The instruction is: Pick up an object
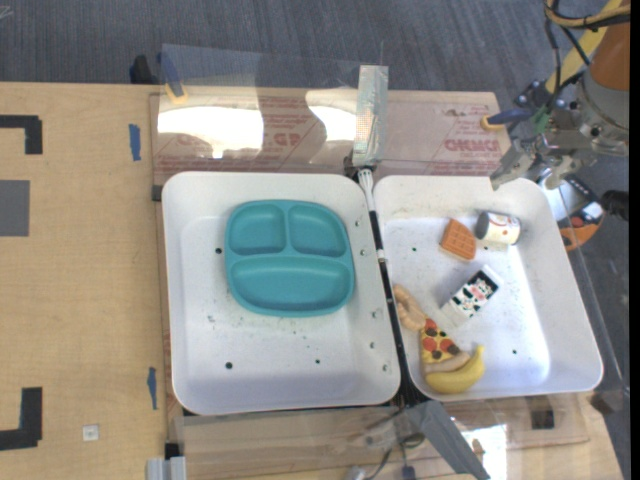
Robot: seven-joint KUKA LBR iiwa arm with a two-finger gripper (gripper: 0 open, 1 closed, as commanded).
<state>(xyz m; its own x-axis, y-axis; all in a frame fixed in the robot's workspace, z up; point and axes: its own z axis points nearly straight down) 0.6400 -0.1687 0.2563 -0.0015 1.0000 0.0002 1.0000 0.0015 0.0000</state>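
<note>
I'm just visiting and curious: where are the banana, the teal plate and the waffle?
banana (458,373), camera view, middle of its curve.
teal plate (290,293), camera view, lower compartment's floor.
waffle (459,239), camera view, centre of its face.

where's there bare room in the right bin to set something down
In the shallow white right bin, the right half beyond the black-and-white carton is bare, as is the near-left corner above the orange waffle. It is crowded along the left wall: tan pretzel, pizza slice, yellow banana.
</note>
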